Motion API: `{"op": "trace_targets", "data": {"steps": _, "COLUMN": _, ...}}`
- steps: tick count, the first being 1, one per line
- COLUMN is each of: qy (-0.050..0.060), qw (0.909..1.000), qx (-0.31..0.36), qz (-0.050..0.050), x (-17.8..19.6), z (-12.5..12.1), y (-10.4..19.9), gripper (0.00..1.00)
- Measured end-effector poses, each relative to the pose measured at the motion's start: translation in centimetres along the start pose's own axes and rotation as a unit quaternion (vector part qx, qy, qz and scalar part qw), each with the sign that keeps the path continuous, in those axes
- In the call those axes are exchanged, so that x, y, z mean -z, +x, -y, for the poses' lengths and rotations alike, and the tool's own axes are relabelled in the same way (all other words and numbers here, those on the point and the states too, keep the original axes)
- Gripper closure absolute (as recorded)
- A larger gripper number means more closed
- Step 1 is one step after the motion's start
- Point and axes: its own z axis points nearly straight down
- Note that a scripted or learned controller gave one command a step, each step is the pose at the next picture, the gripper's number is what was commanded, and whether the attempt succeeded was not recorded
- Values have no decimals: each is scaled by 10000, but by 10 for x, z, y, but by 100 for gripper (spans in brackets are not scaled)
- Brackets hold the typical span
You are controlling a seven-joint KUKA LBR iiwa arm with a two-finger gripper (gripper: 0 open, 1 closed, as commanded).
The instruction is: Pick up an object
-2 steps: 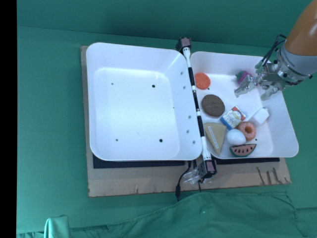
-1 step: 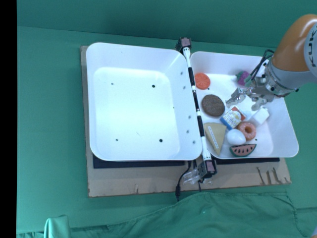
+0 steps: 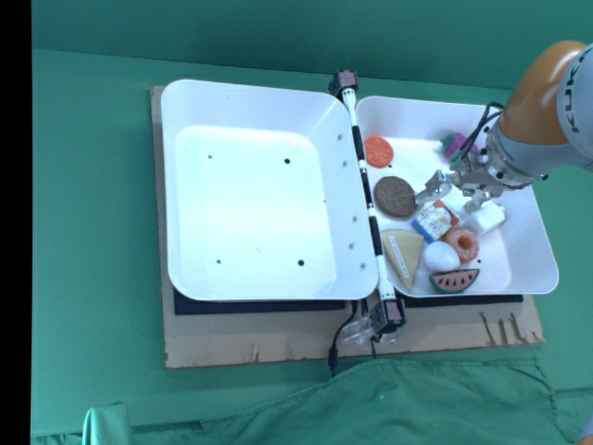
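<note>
Gripper (image 3: 460, 185) hovers over right bin (image 3: 533, 248), fingers spread, nothing between them. Small blue-and-white carton (image 3: 433, 221) lies just below-left of fingertips, tilted. Crowding it: brown cookie (image 3: 396, 196) to its left, donut (image 3: 461, 245), egg (image 3: 441, 256), white block (image 3: 488, 218). Tight clearance, likely.

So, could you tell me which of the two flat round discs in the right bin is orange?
The smaller disc, farther from the camera; the brown disc is larger.

A green cloth-covered counter (image 3: 93, 202) carries a flat brown cardboard sheet (image 3: 278, 346). On it sits the left shallow white plastic bin (image 3: 185, 109), toward the counter's left edge. Crumpled green fabric (image 3: 389, 406) lies along the near edge.
</note>
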Motion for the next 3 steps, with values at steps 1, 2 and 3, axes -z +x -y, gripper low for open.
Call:
{"op": "trace_targets", "data": {"steps": 1, "qy": -76, "qw": 10000, "qx": -20, "qz": 35, "x": 16, "z": -3, "y": -3, "gripper": 100}}
{"op": "trace_targets", "data": {"steps": 2, "qy": -17, "qw": 10000, "qx": 8, "qz": 10, "x": 81, "z": -5, "y": 0, "gripper": 100}}
{"op": "trace_targets", "data": {"steps": 3, "qy": -18, "qw": 10000, "qx": 6, "qz": 11, "x": 130, "z": 1, "y": 1, "gripper": 100}}
